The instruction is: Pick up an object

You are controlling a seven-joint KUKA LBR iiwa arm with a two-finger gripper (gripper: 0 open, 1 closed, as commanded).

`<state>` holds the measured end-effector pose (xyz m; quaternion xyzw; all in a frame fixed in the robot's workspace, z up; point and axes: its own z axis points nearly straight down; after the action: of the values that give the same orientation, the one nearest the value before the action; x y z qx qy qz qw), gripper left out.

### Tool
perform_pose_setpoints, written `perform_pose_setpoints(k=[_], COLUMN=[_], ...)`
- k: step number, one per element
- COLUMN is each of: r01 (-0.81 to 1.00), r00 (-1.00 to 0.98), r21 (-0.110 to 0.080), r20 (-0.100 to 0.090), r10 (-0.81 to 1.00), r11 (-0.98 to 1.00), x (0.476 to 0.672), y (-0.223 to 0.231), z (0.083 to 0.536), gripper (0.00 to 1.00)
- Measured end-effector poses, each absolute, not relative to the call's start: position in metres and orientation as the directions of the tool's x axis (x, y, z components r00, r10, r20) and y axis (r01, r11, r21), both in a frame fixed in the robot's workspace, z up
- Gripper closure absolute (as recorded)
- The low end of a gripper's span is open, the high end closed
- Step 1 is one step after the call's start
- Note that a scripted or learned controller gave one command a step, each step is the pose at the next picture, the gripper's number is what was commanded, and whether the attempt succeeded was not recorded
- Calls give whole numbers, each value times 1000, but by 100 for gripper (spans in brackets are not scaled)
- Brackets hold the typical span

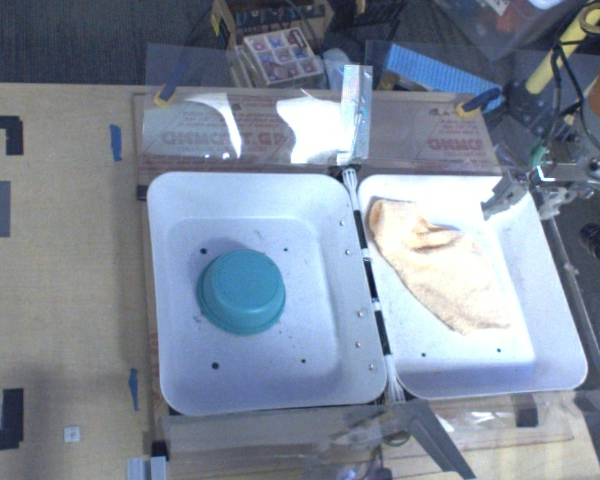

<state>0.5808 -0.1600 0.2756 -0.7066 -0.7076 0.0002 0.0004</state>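
Crumpled beige cloth (pixel 442 264) lies flat in the right white bin (pixel 540 358), unlifted; the pick is not yet done. Round teal plastic bowl (pixel 242 290) sits upturned in the left white bin (pixel 180 208). Gripper (pixel 515 196) hovers over the right bin's far corner; its state cannot be told.

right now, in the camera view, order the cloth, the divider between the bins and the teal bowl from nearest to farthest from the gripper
1. Tan cloth, in the right bin, just left of and below the gripper.
2. Divider between the bins, mid-bench, beyond the cloth.
3. Teal bowl, upside down in the left bin, farthest.
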Motion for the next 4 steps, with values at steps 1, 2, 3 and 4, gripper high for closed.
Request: perform_pose_setpoints(k=[1, 2, 3, 4], r01=[990, 1000, 998, 998], r00=[138, -25, -58, -59], r21=[4, 0, 15, 21], r20=[-1, 0, -4, -3], r10=[990, 1000, 998, 998], r11=[-138, 25, 59, 59], x=[594, 616, 662, 664], y=[-120, -103, -105, -103], z=[296, 159, 93, 104], gripper=[0, 0, 0, 100])
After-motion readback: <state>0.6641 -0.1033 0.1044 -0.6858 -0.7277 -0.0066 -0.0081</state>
